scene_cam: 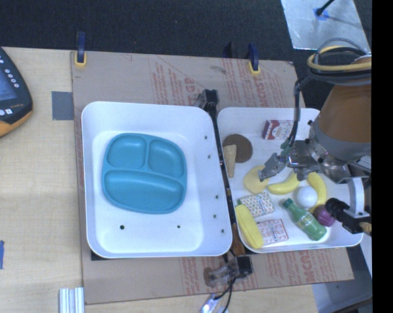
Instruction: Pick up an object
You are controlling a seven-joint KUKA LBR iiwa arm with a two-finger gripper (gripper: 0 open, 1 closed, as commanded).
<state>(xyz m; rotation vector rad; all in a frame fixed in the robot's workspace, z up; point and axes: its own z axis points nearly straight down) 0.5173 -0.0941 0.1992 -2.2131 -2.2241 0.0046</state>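
Corn cob (247, 225) lies lengthwise near edge; pincer (279, 164), seemingly spread, over banana (282, 185).

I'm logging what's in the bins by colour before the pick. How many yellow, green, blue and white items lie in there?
Yellow: 4, banana, second banana, corn, piece
Green: 1, bottle
Blue: 1, divided plate
White: 1, ball
Total: 7
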